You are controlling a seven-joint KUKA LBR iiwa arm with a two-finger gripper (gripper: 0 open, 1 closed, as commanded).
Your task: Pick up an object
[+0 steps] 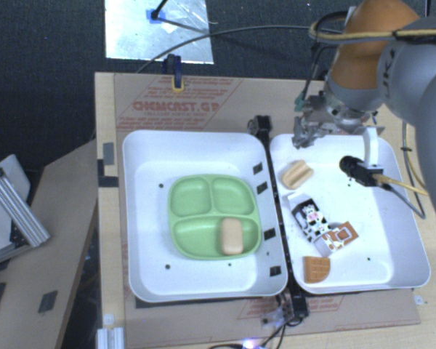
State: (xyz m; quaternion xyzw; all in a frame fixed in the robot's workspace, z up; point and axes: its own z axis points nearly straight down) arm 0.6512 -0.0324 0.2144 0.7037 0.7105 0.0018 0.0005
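My gripper (302,138) hangs over the far left corner of the right bin (392,264), above and just behind a tan bread roll (296,174). Nothing shows between its fingers. Nearer the front of that bin lie a black and white packet (309,217), a small brown and white carton (337,237) and an orange waffle-like square (317,270). In the left bin (145,195) sits a green divided plate (182,202) with a pale yellow bun (232,235) in its front right compartment.
A black ridge with clips (270,195) divides the two bins. The grey arm with its orange band (370,20) reaches in from the upper right. Cardboard (182,100) lies under the bins. A metal rail (11,202) stands at the left.
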